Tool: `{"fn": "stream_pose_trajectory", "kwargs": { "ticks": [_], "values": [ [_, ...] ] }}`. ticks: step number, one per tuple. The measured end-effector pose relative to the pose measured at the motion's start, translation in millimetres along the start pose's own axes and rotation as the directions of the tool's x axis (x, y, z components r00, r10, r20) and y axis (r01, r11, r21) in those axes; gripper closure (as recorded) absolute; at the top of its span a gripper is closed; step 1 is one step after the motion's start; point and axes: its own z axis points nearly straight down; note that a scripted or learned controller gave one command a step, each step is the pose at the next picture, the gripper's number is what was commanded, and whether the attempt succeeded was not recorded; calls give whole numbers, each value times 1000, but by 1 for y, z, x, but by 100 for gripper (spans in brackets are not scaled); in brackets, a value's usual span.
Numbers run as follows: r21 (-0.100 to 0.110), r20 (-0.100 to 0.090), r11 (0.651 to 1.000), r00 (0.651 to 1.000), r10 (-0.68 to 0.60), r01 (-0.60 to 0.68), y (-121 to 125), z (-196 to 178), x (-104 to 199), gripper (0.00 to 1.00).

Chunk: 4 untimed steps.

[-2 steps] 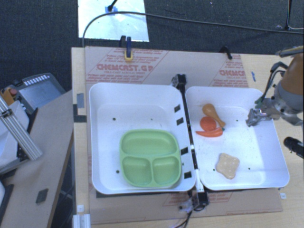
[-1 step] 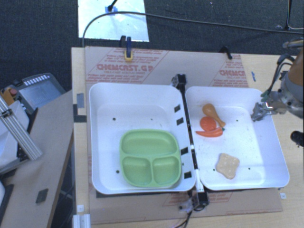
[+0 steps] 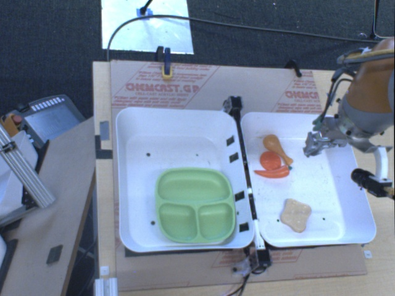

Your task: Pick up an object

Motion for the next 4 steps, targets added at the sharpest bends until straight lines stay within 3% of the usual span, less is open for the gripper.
{"fn": "stream_pose_trajectory", "kwargs": {
  "ticks": [4],
  "values": [
    [1, 0, 1000, 1000, -1, 1, 47, 6, 229, 100]
  ]
}}
